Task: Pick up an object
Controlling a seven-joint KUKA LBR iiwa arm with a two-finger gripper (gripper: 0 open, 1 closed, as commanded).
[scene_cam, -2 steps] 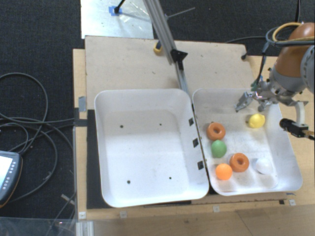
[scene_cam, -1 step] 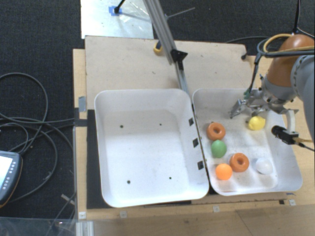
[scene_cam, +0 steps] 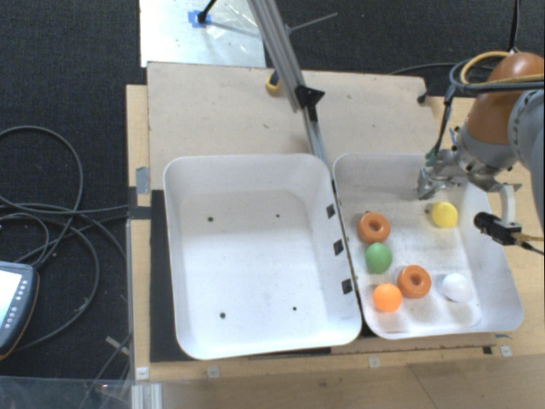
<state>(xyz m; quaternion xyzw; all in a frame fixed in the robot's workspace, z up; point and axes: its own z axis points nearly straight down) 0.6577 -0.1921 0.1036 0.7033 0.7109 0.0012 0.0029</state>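
The right bin [scene_cam: 387, 173] holds a yellow ball [scene_cam: 444, 215], an orange ring [scene_cam: 373, 227], a green ball [scene_cam: 378, 257], a second orange ring [scene_cam: 414, 280], an orange ball [scene_cam: 387, 297] and a white ball [scene_cam: 456, 287]. My gripper [scene_cam: 433, 183] hangs over the bin's far right part, just above and left of the yellow ball. Nothing shows between its fingers. The arm's grey and orange wrist [scene_cam: 498, 118] stands over the bin's right corner.
The left bin [scene_cam: 247, 254] lies beside the right one. A slanted metal pole [scene_cam: 285, 54] crosses the bench down to the bins' shared edge. Cables and a tablet [scene_cam: 13, 301] lie on the floor at left.
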